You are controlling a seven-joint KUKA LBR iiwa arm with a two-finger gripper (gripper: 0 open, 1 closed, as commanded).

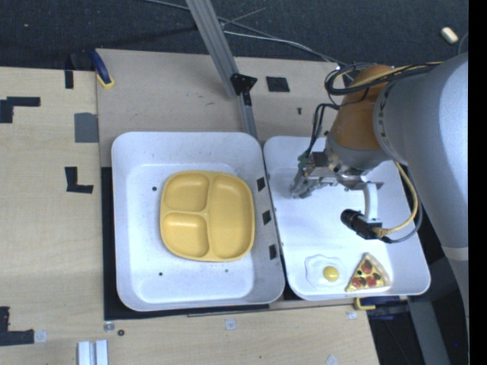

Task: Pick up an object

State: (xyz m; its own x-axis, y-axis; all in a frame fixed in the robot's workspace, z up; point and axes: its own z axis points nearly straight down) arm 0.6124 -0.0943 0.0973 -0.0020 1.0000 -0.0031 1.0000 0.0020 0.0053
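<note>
A toy fried egg [323, 271] lies near the front edge of the right bin [304, 219]. Beside it, to its right, rests a toy pizza slice [369, 274] with red toppings. My gripper [301, 185] hangs over the upper left part of the right bin, well behind the egg and the slice. Its fingers point down and left toward the bin floor, with nothing visible between them. The grey arm with its orange band [361, 120] reaches in from the right.
A yellow divided plate [207, 215] sits in the middle of the left bin [137, 204]. A metal post [221, 44] slants up from between the bins. Black cabling [365, 225] hangs off the wrist over the right bin.
</note>
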